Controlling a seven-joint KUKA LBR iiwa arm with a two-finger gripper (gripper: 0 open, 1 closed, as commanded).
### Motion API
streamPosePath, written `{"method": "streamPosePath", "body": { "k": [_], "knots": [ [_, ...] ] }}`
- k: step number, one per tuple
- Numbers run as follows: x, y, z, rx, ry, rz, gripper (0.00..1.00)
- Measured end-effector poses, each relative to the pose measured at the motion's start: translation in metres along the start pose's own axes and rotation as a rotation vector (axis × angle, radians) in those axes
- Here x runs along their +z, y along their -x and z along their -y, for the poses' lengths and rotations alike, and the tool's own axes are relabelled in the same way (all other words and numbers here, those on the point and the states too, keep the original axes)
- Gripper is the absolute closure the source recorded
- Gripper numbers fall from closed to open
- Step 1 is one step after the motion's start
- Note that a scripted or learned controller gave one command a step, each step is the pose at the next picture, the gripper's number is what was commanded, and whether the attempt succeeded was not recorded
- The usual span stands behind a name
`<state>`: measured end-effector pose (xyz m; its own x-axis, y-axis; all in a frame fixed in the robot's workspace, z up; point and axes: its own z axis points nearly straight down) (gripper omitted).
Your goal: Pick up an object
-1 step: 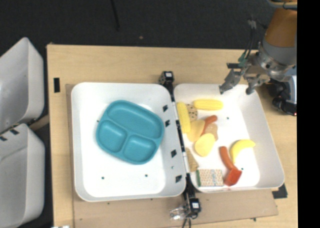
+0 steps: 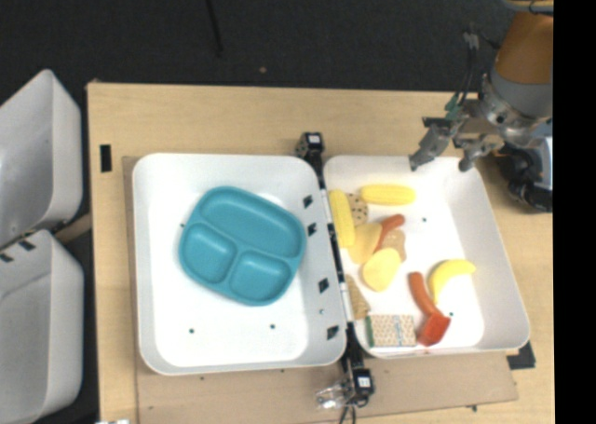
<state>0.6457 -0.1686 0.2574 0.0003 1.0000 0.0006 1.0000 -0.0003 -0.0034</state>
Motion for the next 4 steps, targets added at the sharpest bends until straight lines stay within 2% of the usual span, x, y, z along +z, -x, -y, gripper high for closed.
{"method": "streamPosePath", "body": {
  "k": [1, 2, 3, 4],
  "knots": [
    [0.065, 0.003, -0.004, -0.001, -0.003, 0.001, 0.0],
    [0.13, 0.001, 0.002, 0.001, -0.005, 0.001, 0.0],
    [0.161, 0.002, 0.002, 0.003, -0.002, 0.002, 0.0],
    [0.153, 0.002, 0.002, 0.004, -0.003, 0.001, 1.0]
  ]
}}
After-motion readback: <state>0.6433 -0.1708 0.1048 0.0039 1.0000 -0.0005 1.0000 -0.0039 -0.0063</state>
